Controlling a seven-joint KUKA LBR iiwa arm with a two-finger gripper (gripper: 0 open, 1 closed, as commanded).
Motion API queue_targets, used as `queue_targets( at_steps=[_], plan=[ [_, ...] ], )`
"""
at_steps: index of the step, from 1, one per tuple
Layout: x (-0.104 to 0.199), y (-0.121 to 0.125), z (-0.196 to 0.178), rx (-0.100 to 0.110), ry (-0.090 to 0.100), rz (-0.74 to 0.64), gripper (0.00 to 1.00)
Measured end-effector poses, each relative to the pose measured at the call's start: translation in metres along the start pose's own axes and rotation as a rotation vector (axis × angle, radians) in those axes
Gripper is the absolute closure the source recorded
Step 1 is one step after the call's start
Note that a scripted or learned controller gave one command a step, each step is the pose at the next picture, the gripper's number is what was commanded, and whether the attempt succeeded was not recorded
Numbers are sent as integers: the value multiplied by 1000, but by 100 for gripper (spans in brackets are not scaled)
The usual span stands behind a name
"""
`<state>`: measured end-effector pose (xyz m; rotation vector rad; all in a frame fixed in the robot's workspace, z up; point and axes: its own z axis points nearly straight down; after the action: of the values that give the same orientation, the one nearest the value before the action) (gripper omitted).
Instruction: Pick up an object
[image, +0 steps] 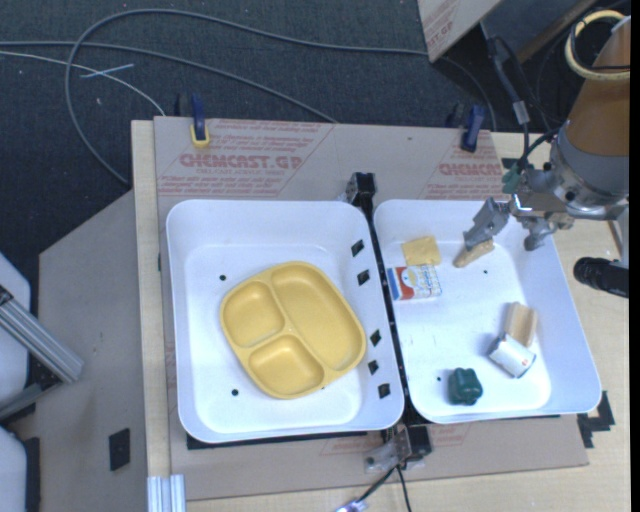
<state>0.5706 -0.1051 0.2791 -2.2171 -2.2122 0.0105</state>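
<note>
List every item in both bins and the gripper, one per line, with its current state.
Yellow tray: flat in left bin, compartments up.
Yellow block: lying in right bin.
Red and blue packet: lying beside the block.
Green toy: resting near front edge.
White cylinder: on its side.
Gripper: over right bin, holding nothing visible.

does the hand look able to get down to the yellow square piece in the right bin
Probably yes. The hand hovers just right of the yellow square piece, which lies flat and uncovered; only the red, white and blue packet sits close below it.
</note>
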Motion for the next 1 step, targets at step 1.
queue_targets(
  at_steps=[1],
  plan=[
    [0,2,-5,-10,-1,-2,0]
  ],
)
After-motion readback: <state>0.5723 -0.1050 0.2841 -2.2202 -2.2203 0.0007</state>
